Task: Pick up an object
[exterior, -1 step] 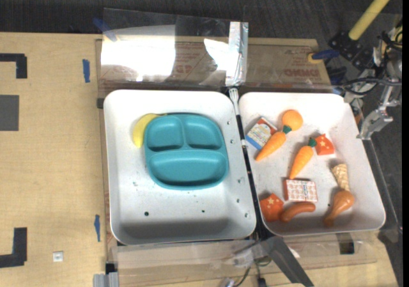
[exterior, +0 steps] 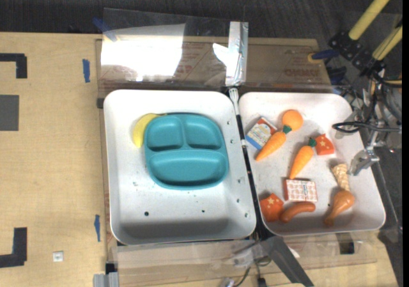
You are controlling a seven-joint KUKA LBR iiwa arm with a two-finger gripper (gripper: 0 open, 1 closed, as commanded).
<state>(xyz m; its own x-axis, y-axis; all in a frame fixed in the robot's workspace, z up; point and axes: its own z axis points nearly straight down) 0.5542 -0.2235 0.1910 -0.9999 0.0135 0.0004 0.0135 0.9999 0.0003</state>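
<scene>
The right bin (exterior: 358, 215) holds several toy foods. An orange fruit (exterior: 292, 118) lies at the back, with a small white and blue carton (exterior: 259, 132) and a carrot (exterior: 273, 143) to its left. A second carrot (exterior: 301, 159) lies in the middle, and a red piece (exterior: 324, 144) sits right of it. Near the front are a pink patterned box (exterior: 300, 189), a red tomato (exterior: 271, 205), a brown sausage (exterior: 297, 211), a brown drumstick shape (exterior: 339, 204) and a pale cob-like piece (exterior: 340, 176).
The left bin (exterior: 121, 215) holds a teal divided plate (exterior: 185, 151) with a yellow item (exterior: 140, 129) partly hidden under its left edge. Black cables and a metal clip (exterior: 361, 163) hang over the right bin's right rim. A clear panel (exterior: 166, 55) stands behind the bins.
</scene>
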